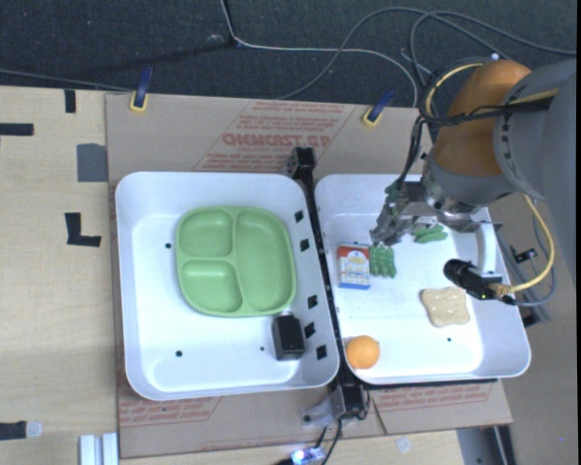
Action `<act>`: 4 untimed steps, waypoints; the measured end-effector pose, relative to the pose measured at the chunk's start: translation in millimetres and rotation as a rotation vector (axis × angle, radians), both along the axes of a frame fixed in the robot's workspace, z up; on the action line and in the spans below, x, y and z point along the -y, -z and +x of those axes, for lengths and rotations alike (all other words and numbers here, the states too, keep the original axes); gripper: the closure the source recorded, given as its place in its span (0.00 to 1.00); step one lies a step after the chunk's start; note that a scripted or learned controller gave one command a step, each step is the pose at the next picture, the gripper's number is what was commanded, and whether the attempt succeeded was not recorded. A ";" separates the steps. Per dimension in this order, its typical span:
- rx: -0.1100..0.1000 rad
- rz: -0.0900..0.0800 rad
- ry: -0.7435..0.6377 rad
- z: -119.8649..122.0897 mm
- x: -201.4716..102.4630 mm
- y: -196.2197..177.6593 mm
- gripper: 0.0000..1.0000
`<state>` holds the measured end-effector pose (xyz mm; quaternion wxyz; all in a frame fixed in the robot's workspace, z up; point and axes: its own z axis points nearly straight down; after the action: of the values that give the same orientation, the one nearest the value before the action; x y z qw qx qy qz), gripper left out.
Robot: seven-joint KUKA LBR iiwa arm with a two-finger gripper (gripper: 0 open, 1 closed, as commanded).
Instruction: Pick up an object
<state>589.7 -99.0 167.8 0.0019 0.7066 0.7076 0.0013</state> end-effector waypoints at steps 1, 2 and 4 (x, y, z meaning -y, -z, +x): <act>0.001 0.000 -0.001 9.7 -3.4 -58.5 1.00; 0.000 0.000 0.000 10.7 -3.3 -111.8 1.00; -0.006 0.002 -0.005 -11.9 -107.0 -89.9 1.00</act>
<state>577.7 8.0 257.7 -0.0010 0.7049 0.7093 -0.0003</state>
